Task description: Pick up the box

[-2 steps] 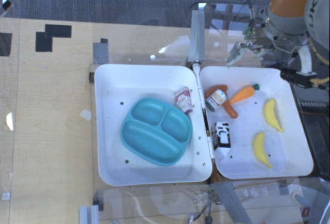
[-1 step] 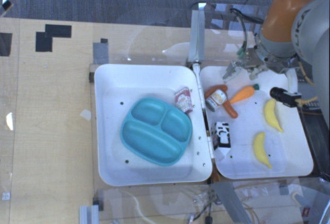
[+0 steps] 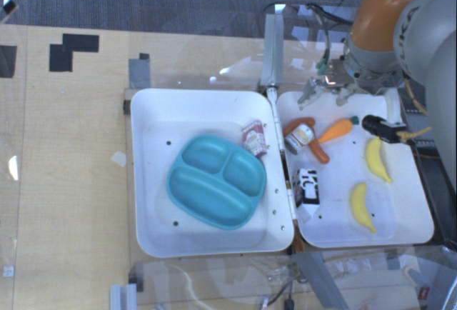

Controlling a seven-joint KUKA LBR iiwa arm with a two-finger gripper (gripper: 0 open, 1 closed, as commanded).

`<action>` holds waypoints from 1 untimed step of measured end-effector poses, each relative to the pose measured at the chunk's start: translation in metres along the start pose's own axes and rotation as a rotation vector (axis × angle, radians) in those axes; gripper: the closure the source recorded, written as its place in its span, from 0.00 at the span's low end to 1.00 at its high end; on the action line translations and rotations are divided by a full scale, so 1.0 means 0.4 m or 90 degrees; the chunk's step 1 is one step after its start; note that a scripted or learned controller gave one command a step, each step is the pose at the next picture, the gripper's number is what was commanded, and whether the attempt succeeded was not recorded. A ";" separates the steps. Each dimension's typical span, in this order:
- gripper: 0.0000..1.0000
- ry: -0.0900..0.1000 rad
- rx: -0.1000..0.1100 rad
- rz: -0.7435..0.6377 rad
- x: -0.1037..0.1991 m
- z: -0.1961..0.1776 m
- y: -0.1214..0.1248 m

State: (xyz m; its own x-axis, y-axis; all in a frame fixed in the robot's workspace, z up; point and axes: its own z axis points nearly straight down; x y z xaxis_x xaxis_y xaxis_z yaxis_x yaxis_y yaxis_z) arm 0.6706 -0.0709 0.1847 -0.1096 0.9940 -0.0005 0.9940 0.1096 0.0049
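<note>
A small black-and-white box (image 3: pixel 307 187) lies flat in the right bin (image 3: pixel 410 230), against its left wall. My gripper (image 3: pixel 328 93) hangs over that bin's far edge, well behind the box and apart from it. Its two fingers are spread open with nothing between them. A small red-and-pink packet (image 3: pixel 254 138) lies in the left bin (image 3: pixel 153 230), at the far right corner of the blue plate.
A blue divided plate (image 3: pixel 216 180) takes up the middle of the left bin. The right bin also holds a sausage with a white piece (image 3: pixel 305 136), a carrot (image 3: pixel 335 131) and two bananas (image 3: pixel 376 158) (image 3: pixel 363 207). The grey arm (image 3: pixel 421 16) stands at the right.
</note>
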 end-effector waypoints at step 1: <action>0.00 -0.003 -0.012 0.002 -0.065 0.199 0.006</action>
State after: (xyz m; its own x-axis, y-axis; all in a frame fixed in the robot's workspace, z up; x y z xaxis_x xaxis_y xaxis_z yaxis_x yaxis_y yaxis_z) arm 0.6762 -0.0964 0.1054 -0.1068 0.9943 -0.0050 0.9940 0.1069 0.0245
